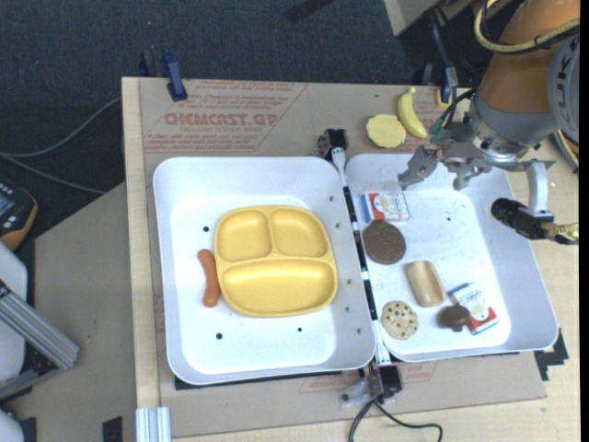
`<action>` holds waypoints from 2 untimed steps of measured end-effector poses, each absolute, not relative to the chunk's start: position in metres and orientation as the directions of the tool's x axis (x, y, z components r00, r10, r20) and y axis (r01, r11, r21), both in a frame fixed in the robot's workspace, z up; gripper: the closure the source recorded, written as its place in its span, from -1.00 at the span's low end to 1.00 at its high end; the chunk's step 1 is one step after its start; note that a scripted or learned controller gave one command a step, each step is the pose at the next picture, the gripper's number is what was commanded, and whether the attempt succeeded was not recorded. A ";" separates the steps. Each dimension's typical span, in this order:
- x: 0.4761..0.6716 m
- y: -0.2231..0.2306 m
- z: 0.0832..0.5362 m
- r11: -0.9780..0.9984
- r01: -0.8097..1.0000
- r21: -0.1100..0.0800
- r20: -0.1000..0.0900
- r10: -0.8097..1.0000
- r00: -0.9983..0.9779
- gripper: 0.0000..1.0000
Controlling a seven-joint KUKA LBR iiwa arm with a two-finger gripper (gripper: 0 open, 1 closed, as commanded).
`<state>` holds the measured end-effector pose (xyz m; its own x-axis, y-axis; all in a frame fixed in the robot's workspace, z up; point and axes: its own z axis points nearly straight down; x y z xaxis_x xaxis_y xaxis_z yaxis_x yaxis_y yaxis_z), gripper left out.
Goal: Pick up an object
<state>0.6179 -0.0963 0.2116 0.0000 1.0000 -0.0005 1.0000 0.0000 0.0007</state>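
bread roll (pixel 424 282) | right bin (pixel 515 247) | long axis near-far, slightly tilted

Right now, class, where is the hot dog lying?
The hot dog lies in the left bin of the camera view, just left of the yellow divided plate, running roughly along its left edge.

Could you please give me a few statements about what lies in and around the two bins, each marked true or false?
1. The yellow divided plate sits in the left bin. True.
2. The hot dog lies on the plate. False: it lies beside the plate on the bin floor.
3. The banana is outside the bins. True.
4. The chocolate chip cookie is in the left bin. False: it is in the right bin.
5. The gripper holds the bread roll. False: the roll lies on the bin floor.
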 end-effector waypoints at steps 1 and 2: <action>0.599 -0.091 0.084 -0.002 1.000 -0.008 0.003 1.000 0.002 -1.00; 0.572 -0.098 0.088 -0.002 1.000 0.007 0.000 1.000 0.002 -1.00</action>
<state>0.5717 -0.0977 0.0880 0.0025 1.0000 0.0004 1.0000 -0.0025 0.0074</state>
